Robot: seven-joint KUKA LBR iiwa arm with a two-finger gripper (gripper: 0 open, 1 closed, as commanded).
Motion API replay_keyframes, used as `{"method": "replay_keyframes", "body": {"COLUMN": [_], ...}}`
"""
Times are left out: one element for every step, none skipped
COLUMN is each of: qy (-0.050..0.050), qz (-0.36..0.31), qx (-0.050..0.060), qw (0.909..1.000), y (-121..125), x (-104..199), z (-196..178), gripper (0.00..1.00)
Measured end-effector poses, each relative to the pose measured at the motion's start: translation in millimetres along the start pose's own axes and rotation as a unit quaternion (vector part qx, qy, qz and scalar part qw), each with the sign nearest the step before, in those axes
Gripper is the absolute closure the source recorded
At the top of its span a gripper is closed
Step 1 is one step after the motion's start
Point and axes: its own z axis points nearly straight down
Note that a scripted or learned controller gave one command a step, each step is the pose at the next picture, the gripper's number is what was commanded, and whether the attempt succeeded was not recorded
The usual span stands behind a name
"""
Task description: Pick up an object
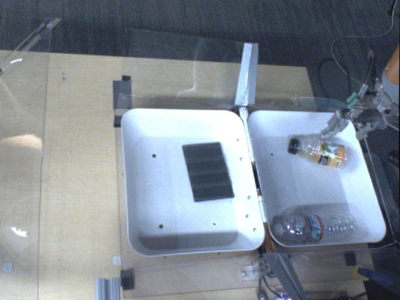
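From my seat I see the gripper (347,125) hanging over the far right part of the right bin (275,167), its two fingers spread apart with nothing between them. The small bottle (317,152) with the orange label lies on its side just below and to the left of the fingertips, dark cap pointing left, its long axis running left to right with a slight tilt. I judge the fingers should straddle that axis across the label (the larger clear bottle (312,227) lies near the bin's front edge, well apart).
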Motion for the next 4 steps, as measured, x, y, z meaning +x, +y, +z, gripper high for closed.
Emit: {"method": "replay_keyframes", "body": {"qy": [0.000, -0.004, -0.003, 0.000], "qz": [0.014, -0.033, -0.033, -0.090], "qx": [0.001, -0.009, -0.011, -0.002], "qw": [0.9999, 0.9994, 0.9994, 0.9959], "y": [24.5, 30.5, 32.1, 44.2], "x": [-27.6, -18.5, -17.2, 17.4], "z": [133.3, 168.7, 158.1, 76.0], "gripper": [0.00, 0.00, 1.00, 1.00]}}
